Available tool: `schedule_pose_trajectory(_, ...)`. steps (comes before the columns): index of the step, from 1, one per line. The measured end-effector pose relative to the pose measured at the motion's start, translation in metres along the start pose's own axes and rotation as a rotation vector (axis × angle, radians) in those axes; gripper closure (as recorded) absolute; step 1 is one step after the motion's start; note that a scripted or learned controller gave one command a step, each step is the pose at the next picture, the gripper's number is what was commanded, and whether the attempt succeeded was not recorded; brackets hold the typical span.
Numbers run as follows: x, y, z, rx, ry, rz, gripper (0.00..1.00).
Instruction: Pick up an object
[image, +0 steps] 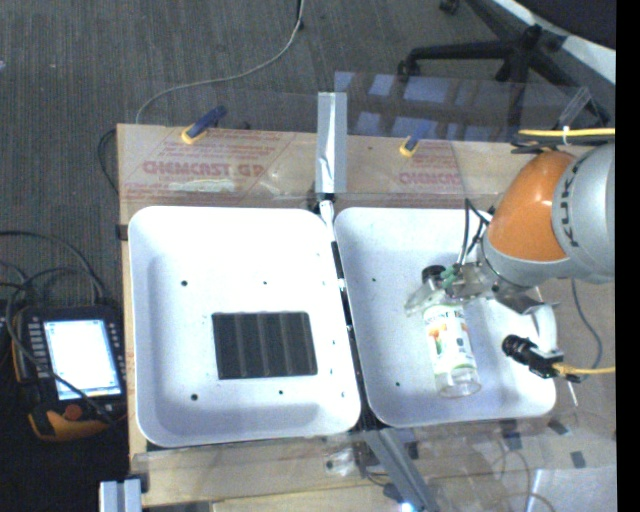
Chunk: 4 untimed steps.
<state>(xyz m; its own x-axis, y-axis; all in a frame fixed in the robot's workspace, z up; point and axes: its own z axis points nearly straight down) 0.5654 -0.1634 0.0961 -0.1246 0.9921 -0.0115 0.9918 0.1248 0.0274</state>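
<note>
A clear plastic bottle (451, 347) with a white label and orange and green print lies on its side in the right bin (390, 300), running from the bin's middle toward its near edge. My gripper (435, 288) hangs low at the bottle's far end, touching or just above it. The arm's grey body and orange band (530, 215) come in from the right and hide the bin's far right corner. A dark ribbed rectangular block (264, 344) lies flat in the middle of the left bin (170, 260).
A metal post (328, 150) stands behind the seam between the two bins. On the floor left of the bench sits a handheld pendant with a lit screen (70, 362).
</note>
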Motion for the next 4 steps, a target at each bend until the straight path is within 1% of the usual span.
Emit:
schedule_pose_trajectory(1, 0.013, -0.023, -0.002, 0.002, -0.001, -0.078, 0.0)
schedule_pose_trajectory(2, 0.014, -0.022, -0.008, 0.003, 0.003, -0.079, 1.0)
schedule_pose_trajectory(3, 0.035, -0.015, -0.004, -0.005, -0.005, 0.236, 1.0)
schedule_pose_trajectory(4, 0.097, 0.052, -0.084, 0.034, 0.008, 0.141, 1.0)
